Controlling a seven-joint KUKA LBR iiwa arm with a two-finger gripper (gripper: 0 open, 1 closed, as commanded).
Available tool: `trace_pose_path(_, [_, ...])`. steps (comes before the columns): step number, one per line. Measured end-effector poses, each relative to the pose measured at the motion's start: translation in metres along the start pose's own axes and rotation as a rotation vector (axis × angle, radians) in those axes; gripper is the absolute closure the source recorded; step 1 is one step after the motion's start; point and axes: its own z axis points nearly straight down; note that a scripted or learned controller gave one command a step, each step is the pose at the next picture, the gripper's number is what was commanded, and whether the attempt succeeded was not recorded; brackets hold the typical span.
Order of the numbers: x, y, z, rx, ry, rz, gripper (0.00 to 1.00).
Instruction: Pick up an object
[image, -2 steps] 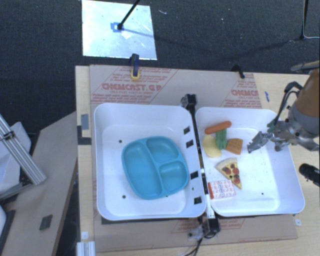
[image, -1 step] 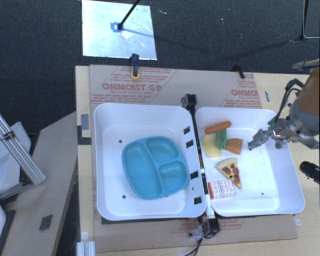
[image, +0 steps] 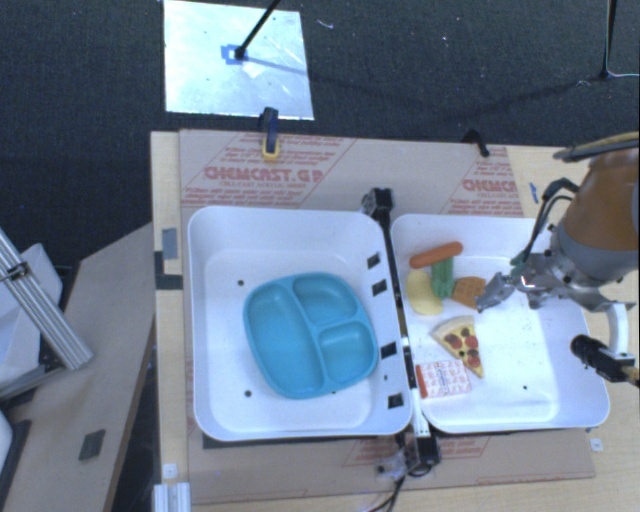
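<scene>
The gripper (image: 497, 293) hangs right of middle, just beside the brown toy (image: 468, 291); I cannot tell its grip

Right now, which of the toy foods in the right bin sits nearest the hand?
The brown crumbed piece, just left of the hand. The pizza slice, yellow piece and orange carrot-like piece all lie farther off.
</scene>
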Motion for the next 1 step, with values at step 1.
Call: trace_pose_path(1, [-0.0052, -0.0018, 0.0601, -0.003, -0.001, 0.003, 0.0])
